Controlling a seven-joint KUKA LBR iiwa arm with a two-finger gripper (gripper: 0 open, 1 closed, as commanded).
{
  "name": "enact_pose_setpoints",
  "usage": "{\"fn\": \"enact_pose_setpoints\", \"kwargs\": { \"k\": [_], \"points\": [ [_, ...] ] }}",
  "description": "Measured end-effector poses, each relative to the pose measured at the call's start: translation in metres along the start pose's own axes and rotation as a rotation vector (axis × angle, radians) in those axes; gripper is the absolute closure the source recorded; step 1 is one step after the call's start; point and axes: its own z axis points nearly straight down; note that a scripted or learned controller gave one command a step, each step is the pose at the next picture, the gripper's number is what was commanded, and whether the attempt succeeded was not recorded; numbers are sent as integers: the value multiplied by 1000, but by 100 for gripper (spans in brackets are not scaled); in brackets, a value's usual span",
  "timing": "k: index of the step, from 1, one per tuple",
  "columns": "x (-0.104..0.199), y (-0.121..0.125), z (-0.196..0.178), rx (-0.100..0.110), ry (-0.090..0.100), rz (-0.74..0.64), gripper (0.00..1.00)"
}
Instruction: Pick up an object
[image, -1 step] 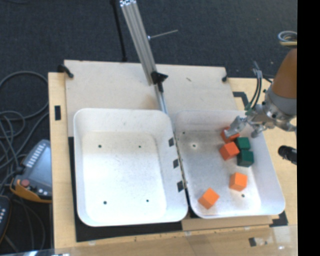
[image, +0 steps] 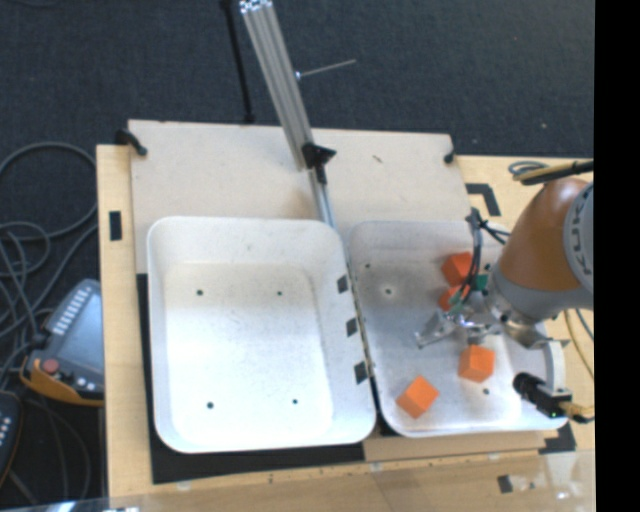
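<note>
My pincer (image: 452, 325) hangs low over the right bin (image: 385, 255), near its middle; from this angle I cannot tell how far it is parted or whether anything sits in it. Around it lie small orange blocks with flat faces and sharp corners, bright against the white floor. One block (image: 418, 396) rests near the front edge of the bin, turned corner-on. A second block (image: 477, 363) sits just beside my wrist, to the front of it. Two more orange blocks (image: 456, 268) lie farther back, partly hidden behind my cables. The left bin (image: 170, 250) stands alongside on the tabletop (image: 120, 330).
</note>
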Motion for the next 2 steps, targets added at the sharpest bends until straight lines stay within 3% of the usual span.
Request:
{"fn": "enact_pose_setpoints", "kwargs": {
  "k": [1,2],
  "points": [
    [10,124,18,-7,-4,1,0],
    [-46,75,13,-17,15,-3,0]
  ]
}}
